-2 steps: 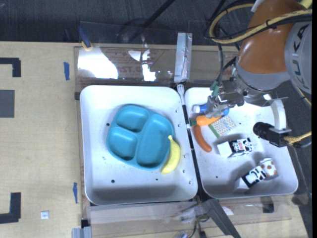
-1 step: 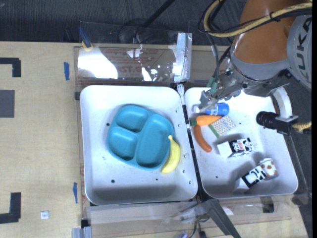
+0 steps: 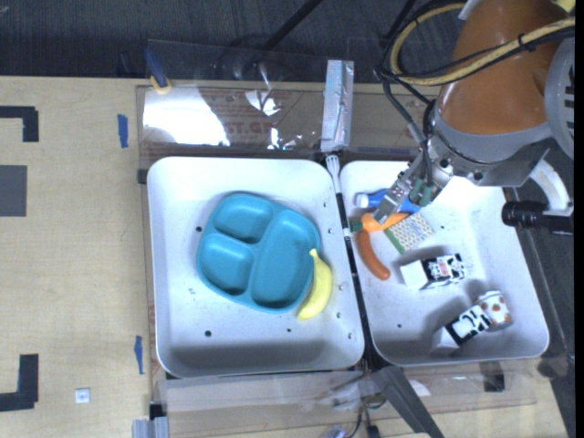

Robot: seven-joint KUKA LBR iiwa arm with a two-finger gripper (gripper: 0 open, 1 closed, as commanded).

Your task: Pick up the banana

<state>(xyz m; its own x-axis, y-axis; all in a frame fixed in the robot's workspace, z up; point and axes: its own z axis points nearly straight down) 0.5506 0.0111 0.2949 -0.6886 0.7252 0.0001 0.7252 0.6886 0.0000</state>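
Pale wood makes up the bench [image 3: 64,272], with black tape marks along its left side and small blue tape strips near the bins. Two shallow white bins sit side by side on it. Within the left bin [image 3: 182,327] lies a blue divided plate [image 3: 255,249], tilted slightly, taking up much of the bin's middle. The banana [image 3: 317,288] rests against the plate's right edge, curved, its lower end toward the near side and its upper tip touching the plate rim, close to the wall between the two bins. Over the right bin [image 3: 511,327], the grey arm with its orange band [image 3: 502,53] reaches in from the far right, and its gripper [image 3: 409,194] hangs over the far left corner of that bin, well apart from the banana. Whether the gripper is parted or closed cannot be made out from this angle. Just beneath the gripper sits a cluster of small things: an orange carrot-like piece [image 3: 372,252] lying along the bin's left wall, a small blue and white item [image 3: 370,199] by the far wall, and a flat greenish speckled card [image 3: 409,232]. Nearer and to the right lie two black-and-white cow-patterned toys, one [image 3: 436,270] in the bin's middle and one [image 3: 479,319] toward the near right corner. Beyond the bins, a clear plastic sheet [image 3: 228,117] catches glare.
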